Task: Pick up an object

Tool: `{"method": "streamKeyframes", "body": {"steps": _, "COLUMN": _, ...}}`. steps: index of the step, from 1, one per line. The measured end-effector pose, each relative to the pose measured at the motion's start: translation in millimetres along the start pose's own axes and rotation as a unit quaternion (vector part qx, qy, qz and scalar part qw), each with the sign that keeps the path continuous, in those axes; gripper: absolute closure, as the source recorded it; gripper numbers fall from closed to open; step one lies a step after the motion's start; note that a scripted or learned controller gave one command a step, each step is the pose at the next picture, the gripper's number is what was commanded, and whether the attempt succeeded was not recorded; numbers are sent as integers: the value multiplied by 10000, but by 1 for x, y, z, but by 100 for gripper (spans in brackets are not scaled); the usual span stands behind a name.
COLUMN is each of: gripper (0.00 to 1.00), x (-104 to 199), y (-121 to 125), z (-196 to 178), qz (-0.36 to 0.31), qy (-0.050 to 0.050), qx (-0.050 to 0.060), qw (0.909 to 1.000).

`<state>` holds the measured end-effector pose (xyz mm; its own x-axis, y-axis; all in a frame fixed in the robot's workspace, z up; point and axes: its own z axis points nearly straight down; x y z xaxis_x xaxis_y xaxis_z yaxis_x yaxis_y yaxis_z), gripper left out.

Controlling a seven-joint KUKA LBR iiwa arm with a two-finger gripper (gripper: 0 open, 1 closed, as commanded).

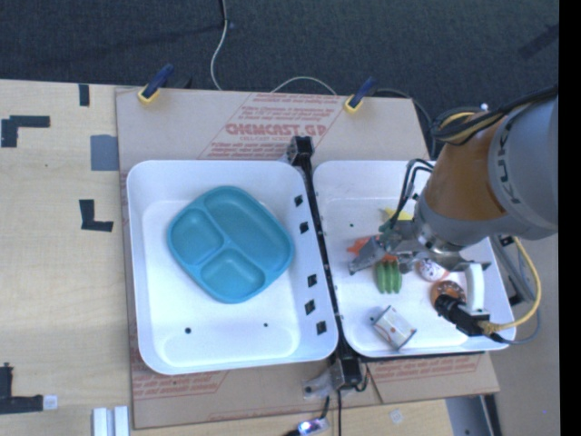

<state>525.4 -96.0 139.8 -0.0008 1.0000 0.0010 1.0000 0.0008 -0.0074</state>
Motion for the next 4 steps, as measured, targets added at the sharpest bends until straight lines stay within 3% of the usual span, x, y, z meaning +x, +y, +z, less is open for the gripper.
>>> {"method": "streamKeyframes", "body": {"steps": 1, "gripper": 0, "x": -1, "y": 2, "z": 49, "qz": 5, "qy": -23, "qx": -53, "qw": 10000}}
{"method": "streamKeyframes", "body": {"steps": 2, "gripper": 100, "x": -3, "y": 5, "z": 33, "qz": 12, "qy": -54, "qx": -117, "qw": 9999}}
{"method": "streamKeyframes", "body": {"steps": 3, "gripper": 100, "x": 2, "y": 0, "z": -12, "qz": -4, "qy": -5, "qx": -46, "qw": 10000}}
{"method": "streamKeyframes", "body": {"steps": 4, "gripper": 100, "x": 2, "y": 0, "z": -65, "qz": -3, "qy": -9, "qx": -58, "qw": 10000}}
